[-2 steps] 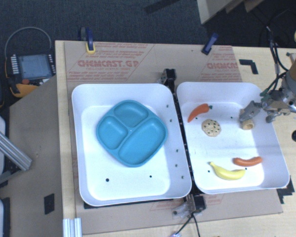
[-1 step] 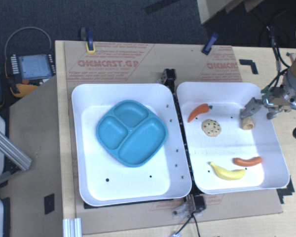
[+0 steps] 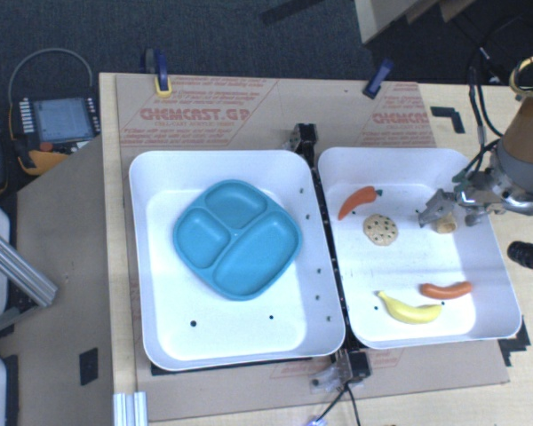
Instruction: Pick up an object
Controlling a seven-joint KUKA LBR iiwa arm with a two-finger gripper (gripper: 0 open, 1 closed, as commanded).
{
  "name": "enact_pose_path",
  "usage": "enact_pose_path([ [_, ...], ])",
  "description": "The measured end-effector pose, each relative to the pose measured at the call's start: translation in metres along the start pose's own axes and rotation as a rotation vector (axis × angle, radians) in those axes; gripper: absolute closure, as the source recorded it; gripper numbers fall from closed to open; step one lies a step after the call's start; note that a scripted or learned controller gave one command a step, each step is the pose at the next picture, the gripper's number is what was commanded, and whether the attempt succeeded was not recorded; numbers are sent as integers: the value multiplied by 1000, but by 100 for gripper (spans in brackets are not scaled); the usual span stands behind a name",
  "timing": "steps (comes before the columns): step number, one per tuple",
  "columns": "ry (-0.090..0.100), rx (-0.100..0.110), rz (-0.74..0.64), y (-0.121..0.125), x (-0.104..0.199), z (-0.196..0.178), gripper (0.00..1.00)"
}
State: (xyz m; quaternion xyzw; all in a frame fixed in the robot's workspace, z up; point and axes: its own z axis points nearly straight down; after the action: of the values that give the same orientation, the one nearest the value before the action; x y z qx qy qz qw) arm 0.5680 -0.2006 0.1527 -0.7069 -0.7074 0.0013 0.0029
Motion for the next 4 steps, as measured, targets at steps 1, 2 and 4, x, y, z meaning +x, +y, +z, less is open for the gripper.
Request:
enact_pose_path([
  [1,0,1,1,6,-5,59,0],
  [2,-1,-2,0,5,-5,69,0],
  [4,-6,-13,1,-2,-8,1,100],
])
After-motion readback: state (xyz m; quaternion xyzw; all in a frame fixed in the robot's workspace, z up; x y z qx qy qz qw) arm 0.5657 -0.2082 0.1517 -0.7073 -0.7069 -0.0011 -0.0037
